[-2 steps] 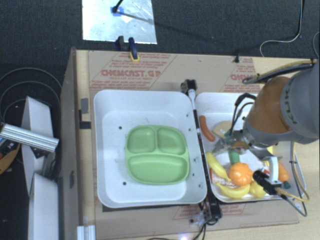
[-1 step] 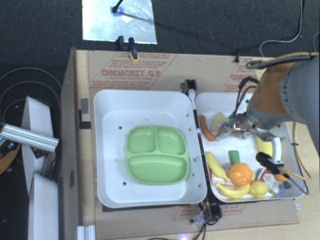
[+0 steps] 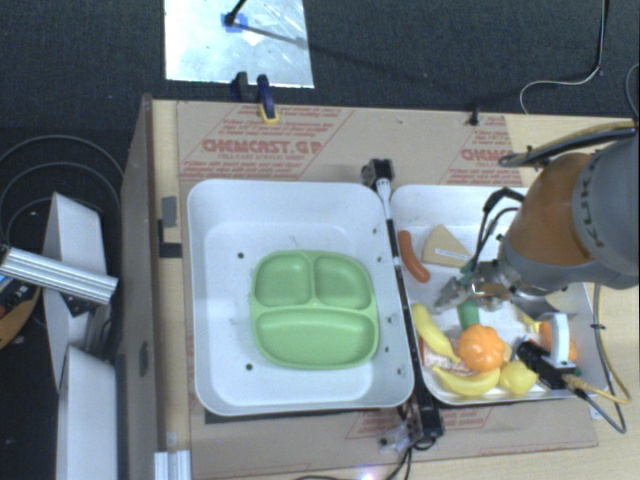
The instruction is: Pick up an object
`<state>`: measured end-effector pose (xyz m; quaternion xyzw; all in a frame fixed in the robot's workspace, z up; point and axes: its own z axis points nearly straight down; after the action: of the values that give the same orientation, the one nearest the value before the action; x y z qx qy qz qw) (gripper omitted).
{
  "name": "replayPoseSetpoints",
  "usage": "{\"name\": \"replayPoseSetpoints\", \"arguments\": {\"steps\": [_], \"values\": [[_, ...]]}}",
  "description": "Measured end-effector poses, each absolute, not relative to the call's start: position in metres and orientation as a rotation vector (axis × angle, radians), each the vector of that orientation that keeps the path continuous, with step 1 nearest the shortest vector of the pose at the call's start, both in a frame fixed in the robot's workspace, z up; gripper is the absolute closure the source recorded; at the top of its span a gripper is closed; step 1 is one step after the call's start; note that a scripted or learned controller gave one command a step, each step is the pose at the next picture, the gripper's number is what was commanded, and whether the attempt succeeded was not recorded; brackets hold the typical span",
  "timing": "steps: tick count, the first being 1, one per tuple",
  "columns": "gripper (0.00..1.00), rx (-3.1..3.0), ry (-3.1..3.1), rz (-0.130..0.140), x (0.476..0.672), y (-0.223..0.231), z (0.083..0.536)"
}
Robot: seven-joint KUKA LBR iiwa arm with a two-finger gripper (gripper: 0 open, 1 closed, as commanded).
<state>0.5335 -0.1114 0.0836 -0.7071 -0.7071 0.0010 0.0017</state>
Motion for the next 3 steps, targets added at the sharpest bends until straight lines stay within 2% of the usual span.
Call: {"name": "replayPoseSetpoints", "arguments": {"steps": [1,2,3], "values": [[0.0,-2.215,-2.231,-0.005,0.564,-0.085,0.085],[0.0,-2.218,-2.233,-0.007,0.631,-0.086,0.085],[1.0,-2.212,-2.23,0.001,0.628,-0.086,0.095]]}}
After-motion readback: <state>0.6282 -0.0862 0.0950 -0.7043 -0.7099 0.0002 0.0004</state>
